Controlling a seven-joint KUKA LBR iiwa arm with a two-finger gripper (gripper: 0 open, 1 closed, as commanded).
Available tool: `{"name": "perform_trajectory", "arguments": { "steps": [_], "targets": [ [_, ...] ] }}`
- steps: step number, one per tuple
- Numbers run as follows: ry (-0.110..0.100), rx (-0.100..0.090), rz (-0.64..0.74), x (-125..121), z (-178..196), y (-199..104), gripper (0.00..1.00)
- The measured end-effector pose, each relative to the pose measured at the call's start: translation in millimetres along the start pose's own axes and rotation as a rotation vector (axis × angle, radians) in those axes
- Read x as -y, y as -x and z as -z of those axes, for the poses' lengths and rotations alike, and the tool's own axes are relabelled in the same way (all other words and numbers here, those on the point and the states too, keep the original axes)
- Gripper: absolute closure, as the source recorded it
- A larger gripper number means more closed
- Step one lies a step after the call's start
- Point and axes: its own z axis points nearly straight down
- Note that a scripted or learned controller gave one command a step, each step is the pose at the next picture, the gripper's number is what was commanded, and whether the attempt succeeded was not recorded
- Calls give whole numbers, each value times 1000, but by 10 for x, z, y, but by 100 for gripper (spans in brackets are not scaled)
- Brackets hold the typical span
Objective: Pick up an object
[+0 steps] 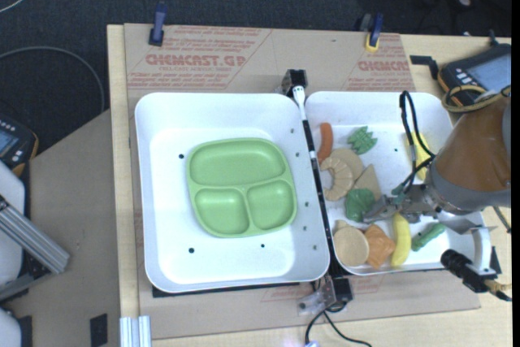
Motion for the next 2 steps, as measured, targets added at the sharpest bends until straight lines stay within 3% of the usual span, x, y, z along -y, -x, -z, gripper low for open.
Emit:
{"name": "perform_trajectory", "arguments": {
  "steps": [1, 2],
  "targets": [
    [3, 0, 2, -9, 114, -18, 100],
    [4, 1, 1, -8, 211, -18, 100]
  ]
}}
